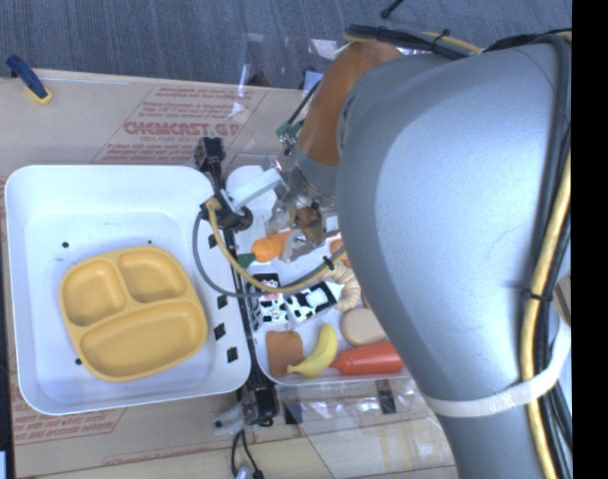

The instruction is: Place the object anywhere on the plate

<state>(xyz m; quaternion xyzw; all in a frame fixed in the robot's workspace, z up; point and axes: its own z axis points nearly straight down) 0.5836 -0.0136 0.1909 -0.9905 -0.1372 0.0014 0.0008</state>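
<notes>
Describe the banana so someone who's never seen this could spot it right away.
Look in the right bin, beside the grey arm, at its near edge. The banana lies between a brown slice and a red sausage; it alone is yellow and curved.

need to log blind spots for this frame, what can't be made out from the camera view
- Right bin: most of it is hidden under the grey arm.
- Gripper: blurred and cluttered; finger state unreadable, as is any contact with the orange object.
- Red object and round tan object: right ends covered by the arm.
</notes>
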